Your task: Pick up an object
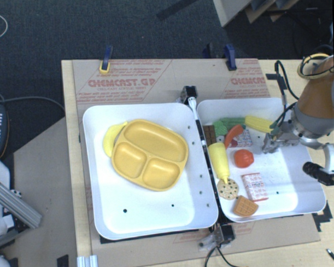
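Hand [270, 144] | in right bin [300, 199], grip state unclear | tomato [244, 158] just left, apart

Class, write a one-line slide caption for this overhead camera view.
Robot arm reaching over the right bin of toy food, its claw near a red ball; a yellow divided tray fills the left bin.

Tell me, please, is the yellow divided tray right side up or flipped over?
Right side up: the yellow divided tray shows its three hollow compartments facing upward in the left bin.
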You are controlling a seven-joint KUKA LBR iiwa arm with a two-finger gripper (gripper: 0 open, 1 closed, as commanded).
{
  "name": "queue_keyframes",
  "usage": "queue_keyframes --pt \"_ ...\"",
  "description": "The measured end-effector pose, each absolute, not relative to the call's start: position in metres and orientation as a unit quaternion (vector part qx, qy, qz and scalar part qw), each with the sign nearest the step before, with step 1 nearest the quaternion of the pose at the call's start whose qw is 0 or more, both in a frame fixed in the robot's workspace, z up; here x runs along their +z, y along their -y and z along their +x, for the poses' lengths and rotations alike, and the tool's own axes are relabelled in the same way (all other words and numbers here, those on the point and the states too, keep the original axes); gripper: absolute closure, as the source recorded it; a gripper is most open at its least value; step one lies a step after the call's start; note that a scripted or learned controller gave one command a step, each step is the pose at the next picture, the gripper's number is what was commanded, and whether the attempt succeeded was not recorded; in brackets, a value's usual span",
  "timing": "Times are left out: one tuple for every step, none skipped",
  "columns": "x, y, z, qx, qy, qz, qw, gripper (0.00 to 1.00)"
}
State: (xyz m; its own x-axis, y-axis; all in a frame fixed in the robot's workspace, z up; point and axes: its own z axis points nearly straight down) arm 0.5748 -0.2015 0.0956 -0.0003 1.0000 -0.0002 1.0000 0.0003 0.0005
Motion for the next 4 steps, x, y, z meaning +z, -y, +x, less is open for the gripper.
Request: queue_keyframes --pt "0.141 0.205 0.569 0.0007 -0.707 0.708 0.002 1.00" --pt "0.198 0.203 0.561 0.0010 -0.707 0.707 0.003 1.00" --pt "0.227 0.204 0.562 0.0011 -0.708 0.707 0.003 1.00" --pt "0.217 0.155 0.549 -0.0002 -0.708 0.706 -0.002 1.00"
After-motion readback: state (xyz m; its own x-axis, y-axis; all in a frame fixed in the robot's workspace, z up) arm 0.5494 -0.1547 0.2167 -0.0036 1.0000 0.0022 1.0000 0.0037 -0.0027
